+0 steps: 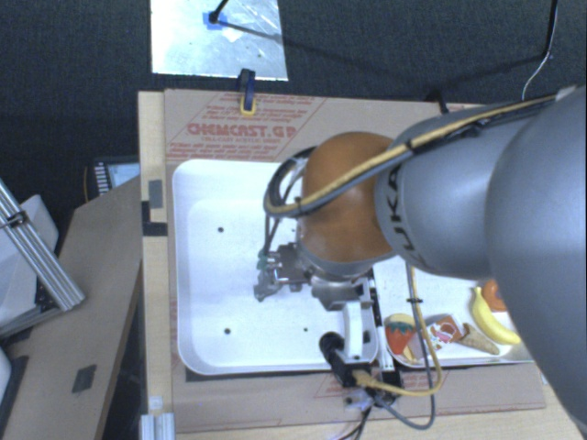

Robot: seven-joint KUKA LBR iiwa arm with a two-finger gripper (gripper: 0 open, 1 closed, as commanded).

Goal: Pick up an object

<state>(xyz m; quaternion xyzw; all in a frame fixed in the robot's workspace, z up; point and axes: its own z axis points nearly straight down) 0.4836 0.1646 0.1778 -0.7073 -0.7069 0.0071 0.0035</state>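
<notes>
My gripper (268, 280) hangs over the middle of the left white bin (211, 246), low above its floor, and the big grey arm with its orange band (344, 200) hides most of it. Nothing shows in its grasp. In the right bin (463, 362) lie a yellow banana (492, 319), an orange piece (492, 293) just behind it, a round red and orange item (401, 334), a red and white packet (442, 328) and a brown cone-shaped piece (479, 339). The arm covers the rest of that bin.
The bins rest on a cardboard sheet (243, 126) on the bench. A shiny metal plate (220, 26) lies at the back. Aluminium rails (32, 255) stand off the bench to the left.
</notes>
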